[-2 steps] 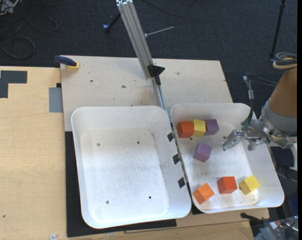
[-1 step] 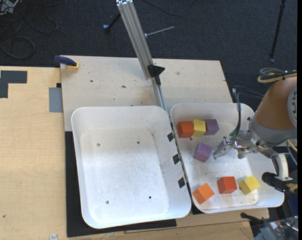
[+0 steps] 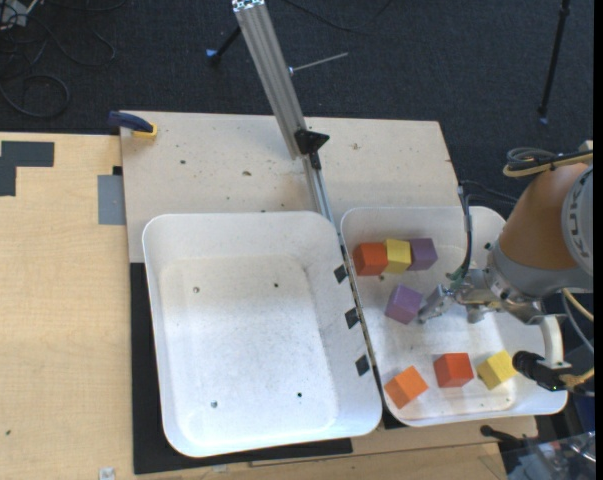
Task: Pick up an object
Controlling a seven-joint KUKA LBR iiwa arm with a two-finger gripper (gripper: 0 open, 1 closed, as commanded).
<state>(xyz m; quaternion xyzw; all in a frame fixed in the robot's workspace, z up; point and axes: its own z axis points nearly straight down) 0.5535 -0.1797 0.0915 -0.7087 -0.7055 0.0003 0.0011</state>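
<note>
Here the right bin [image 3: 481,413] holds seven blocks by the pincer [image 3: 433,306], whose state I cannot tell.

Place: we are looking at a robotics lab.
Signs: cables [image 3: 26,78] are trailing across far dark carpet; a calibration-tipped aluminium rail [image 3: 276,73] is leaning over the bench [image 3: 231,163].

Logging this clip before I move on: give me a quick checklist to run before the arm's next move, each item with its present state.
1. Blocks available in the right bin: ok, seven there.
2. Tool near a target: ok, beside the lone purple block.
3. Block between the tool's fingers: cannot tell.
4. Purple block clear of neighbours: ok, it sits apart.
5. Top row of red block, yellow block and a second purple one: not ok for easy picking, packed together.
</note>
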